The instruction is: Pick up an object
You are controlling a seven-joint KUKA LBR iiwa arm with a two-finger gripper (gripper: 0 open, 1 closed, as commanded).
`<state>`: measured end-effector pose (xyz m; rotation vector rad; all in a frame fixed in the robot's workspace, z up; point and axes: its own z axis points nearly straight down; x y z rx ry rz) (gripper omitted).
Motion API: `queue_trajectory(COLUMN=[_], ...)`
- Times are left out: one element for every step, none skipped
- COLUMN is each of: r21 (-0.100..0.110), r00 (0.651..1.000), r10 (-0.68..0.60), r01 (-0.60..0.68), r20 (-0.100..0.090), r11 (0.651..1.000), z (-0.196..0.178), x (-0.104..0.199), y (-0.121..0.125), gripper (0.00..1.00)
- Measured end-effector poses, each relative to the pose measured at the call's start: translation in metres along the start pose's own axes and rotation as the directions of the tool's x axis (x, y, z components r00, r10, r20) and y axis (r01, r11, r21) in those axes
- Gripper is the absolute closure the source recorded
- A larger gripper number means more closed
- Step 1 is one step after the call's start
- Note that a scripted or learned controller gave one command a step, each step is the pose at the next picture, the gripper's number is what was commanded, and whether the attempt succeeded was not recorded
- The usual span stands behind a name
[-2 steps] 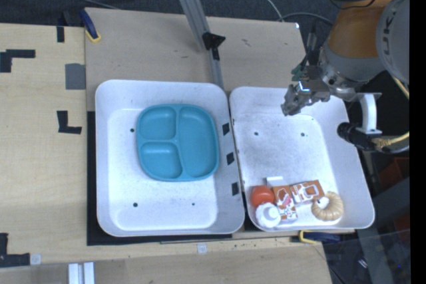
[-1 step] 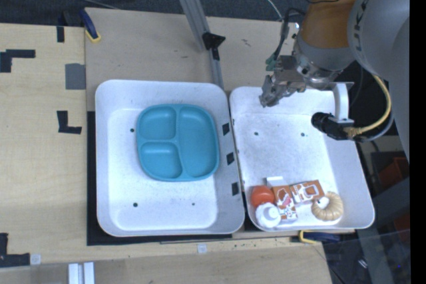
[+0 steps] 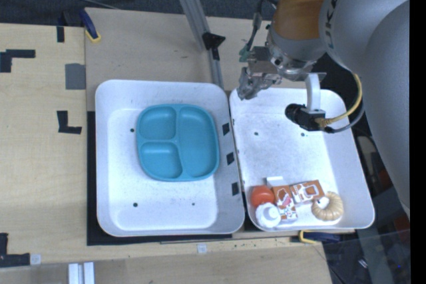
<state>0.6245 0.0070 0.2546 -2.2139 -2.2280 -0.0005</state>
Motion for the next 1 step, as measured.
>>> queue_trajectory(r21=[0.002], r00=[1.0], r10=[0.0], r01=[0.0], r20=[0.0], r11=[1.0], z=[0.0083], x=[0.0505], y=[-0.0003], gripper=[1.0])
